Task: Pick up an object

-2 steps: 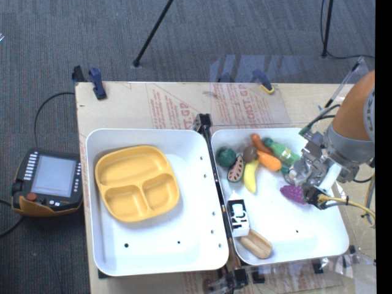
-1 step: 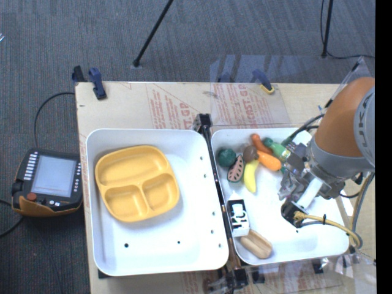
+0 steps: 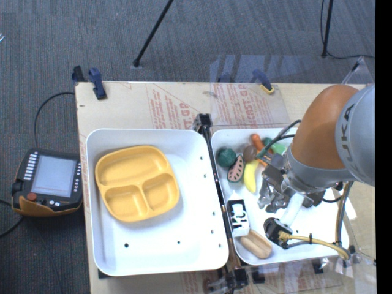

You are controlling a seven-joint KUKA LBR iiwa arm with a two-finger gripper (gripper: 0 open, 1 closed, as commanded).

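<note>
Approach step: I hold the claw (image 3: 274,199) low over the right bin (image 3: 331,241); grip state unreadable. Banana (image 3: 250,176) just left. Next: descend, centred on 1 item.

Bench (image 3: 153,100) (plywood-topped) with two bins (image 3: 110,250)

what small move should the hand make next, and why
Probably a short drop straight down. The hand hangs in the right bin, nothing visibly between its fingers, just right of the yellow piece and above the tan piece. Which one it targets is unclear.
</note>
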